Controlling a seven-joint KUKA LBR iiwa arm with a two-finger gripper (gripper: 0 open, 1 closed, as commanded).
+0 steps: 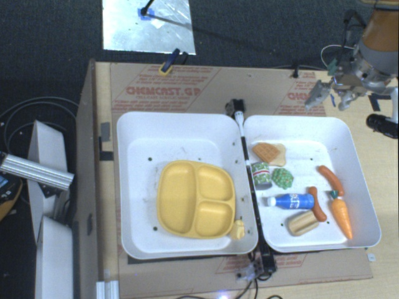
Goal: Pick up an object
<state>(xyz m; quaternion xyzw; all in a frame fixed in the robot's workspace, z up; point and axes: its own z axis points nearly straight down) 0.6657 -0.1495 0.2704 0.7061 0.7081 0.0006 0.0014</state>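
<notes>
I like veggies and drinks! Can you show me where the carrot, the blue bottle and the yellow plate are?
carrot point(341, 217): camera view, middle of its orange body.
blue bottle point(293, 201): camera view, on its blue label.
yellow plate point(195, 199): camera view, ridge between its compartments.

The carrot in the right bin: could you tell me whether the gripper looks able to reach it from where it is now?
Probably yes. The carrot lies uncovered near the right bin's outer wall, and the gripper hangs above the bin's far corner with nothing between them.
</notes>
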